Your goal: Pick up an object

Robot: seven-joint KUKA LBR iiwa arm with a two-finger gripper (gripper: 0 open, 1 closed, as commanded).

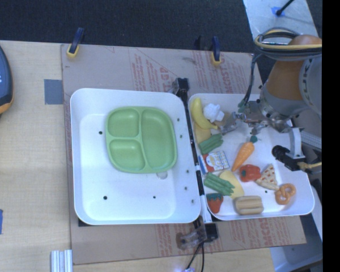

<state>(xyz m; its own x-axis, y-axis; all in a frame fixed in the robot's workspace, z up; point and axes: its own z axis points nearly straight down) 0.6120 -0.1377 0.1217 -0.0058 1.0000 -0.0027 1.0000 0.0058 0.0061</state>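
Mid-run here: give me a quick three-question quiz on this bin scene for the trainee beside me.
1. True or false: the green divided plate lies in the left bin.
2. Which item lies nearest the right bin's front right corner? A) pretzel B) banana C) carrot
3. Fill in: the hand is above the ___ part of the right bin.

Key:
1. True.
2. A, the pretzel; the banana is at the bin's far left and the carrot near its middle.
3. Far (rear), beyond the carrot and right of the banana.
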